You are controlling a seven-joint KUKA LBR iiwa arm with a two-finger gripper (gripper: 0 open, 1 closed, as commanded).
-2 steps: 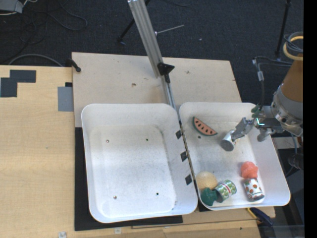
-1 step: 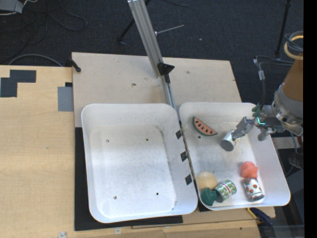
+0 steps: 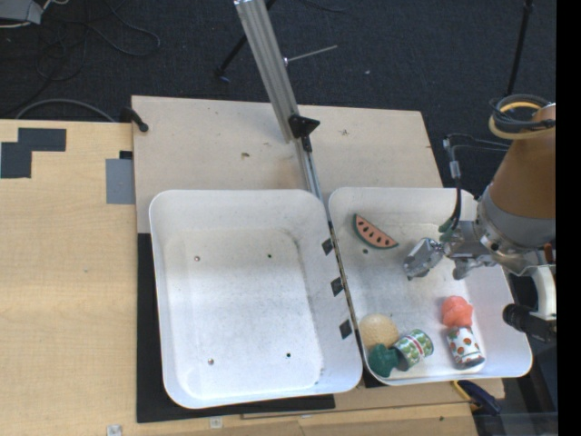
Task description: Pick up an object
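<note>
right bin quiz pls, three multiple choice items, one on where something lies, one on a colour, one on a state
1. Where does the watermelon slice lie in the right bin?
A. far part, near the divider
B. near right corner
C. under the green toy

2. What colour is the lumpy toy just beyond the strawberry-print can?
A. blue
B. orange-red
C. black

3. How does the tool stand to the bin's things?
A. pressed on the can
B. lifting the slice
C. over bare floor, touching none

Key: 1 A, the slice sits at the bin's far end close to the left wall. 2 B, it is orange-red. 3 C, white floor surrounds the tool, with the slice and toys apart from it.
</note>
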